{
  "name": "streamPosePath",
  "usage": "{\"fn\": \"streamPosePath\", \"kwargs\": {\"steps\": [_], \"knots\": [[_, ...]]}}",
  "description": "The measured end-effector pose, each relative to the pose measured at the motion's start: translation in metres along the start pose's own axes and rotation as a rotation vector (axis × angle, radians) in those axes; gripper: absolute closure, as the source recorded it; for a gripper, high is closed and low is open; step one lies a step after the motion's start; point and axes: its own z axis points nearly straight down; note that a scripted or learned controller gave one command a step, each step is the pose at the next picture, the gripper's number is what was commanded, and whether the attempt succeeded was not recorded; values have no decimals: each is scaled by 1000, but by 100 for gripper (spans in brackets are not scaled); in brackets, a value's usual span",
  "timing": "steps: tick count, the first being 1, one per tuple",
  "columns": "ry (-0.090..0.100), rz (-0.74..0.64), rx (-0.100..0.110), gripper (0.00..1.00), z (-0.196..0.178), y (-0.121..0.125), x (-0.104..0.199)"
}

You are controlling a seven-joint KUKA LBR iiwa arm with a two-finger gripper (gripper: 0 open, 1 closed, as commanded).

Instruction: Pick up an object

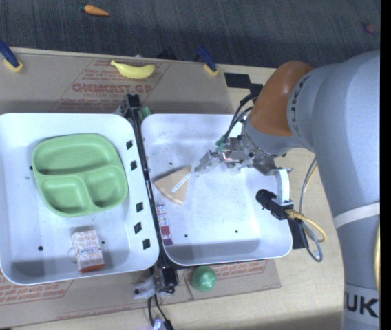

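Cardboard-covered tabletop is carrying both bins; gripper, seemingly narrow, is reaching the tan bread-like wedge and needs centring before lifting.

Tray in left bin; wedge in right bin.
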Motion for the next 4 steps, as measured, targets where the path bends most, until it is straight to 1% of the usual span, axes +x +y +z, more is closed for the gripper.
{"fn": "streamPosePath", "kwargs": {"steps": [1, 2, 3, 4], "knots": [[-1, 1, -3, 0, -18, -18, -38], [0, -1, -1, 0, 19, -116, -38], [-1, -3, -3, 0, 19, -63, -37], [0, 0, -5, 0, -31, 3, -38]]}}
